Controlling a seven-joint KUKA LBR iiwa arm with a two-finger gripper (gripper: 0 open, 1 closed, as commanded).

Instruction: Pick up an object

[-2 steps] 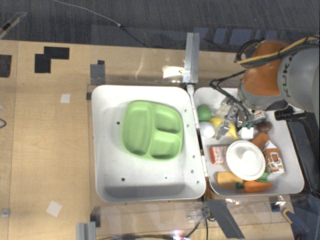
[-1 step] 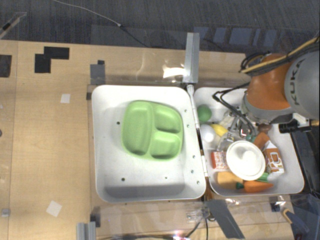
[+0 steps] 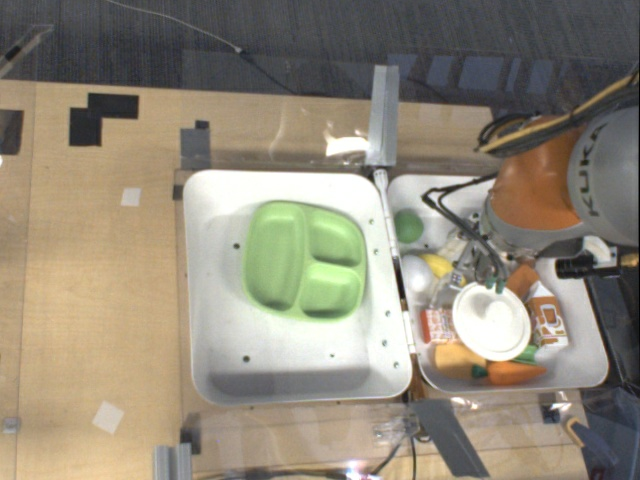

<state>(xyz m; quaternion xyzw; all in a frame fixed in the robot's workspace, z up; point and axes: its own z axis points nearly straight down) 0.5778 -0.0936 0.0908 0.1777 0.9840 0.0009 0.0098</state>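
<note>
Objects [image 3: 490,323] crowd right bin [image 3: 590,368] beneath arm [image 3: 540,193].

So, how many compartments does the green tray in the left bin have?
3. The green tray has one long compartment on its left side and two smaller ones on its right side, one at the back and one at the front.

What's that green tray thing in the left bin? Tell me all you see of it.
The green tray is a light green, smooth, plastic-looking divided plate with rounded corners. It has three hollows: one long one on its left side and two smaller ones on its right. It lies flat, turned slightly askew, near the middle of the left bin, resting on the white floor. Nothing else touches it.
</note>
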